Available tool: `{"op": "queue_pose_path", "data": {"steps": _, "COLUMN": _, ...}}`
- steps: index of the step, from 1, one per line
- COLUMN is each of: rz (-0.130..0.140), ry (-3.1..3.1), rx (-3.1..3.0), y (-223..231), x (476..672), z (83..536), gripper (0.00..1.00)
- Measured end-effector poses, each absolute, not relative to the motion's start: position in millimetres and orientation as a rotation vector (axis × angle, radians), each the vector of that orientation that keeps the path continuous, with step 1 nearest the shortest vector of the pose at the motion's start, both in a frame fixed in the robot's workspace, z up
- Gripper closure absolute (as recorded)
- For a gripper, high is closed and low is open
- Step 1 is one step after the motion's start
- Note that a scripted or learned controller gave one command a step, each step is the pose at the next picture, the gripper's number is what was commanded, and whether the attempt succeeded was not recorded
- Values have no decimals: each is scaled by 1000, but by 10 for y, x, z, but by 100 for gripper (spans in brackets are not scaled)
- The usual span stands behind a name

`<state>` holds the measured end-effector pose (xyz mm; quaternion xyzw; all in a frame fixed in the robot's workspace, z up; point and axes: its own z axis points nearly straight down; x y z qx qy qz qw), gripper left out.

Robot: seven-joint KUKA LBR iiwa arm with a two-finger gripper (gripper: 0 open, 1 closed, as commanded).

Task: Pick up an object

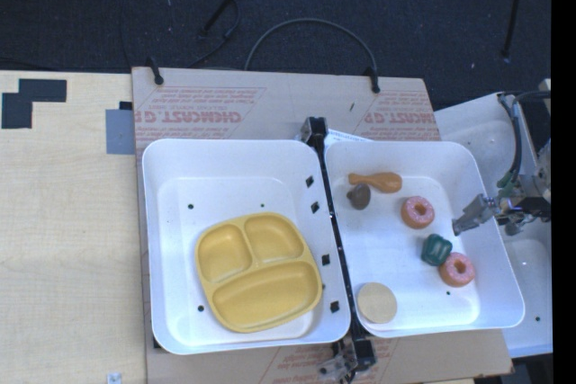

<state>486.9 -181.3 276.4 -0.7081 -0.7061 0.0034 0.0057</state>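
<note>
Doughnut (457, 270): nearest your fingers, likely light and rigid (a toy).
Hold: pinch across its ring.
Gripper (472, 217): fingers' spread, cannot tell.

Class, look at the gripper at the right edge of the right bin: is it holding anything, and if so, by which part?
Nothing is held. The gripper sits over the right bin's rim, apart from the nearest pink doughnut.

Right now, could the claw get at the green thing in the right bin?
Probably yes: the green thing lies uncovered between two pink doughnuts, close to the claw at the bin's right edge, though the lower doughnut sits close.
</note>
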Motion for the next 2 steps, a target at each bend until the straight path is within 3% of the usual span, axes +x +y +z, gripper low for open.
{"op": "queue_pose_path", "data": {"steps": 1, "rz": 2, "ry": -2219, "rx": -2219, "y": -1811, "x": 4887, "z": 2812, "gripper": 0}}
{"op": "queue_pose_path", "data": {"steps": 2, "rz": 5, "ry": -2217, "rx": -2217, "y": -1775, "x": 4827, "z": 2360, "gripper": 0}}
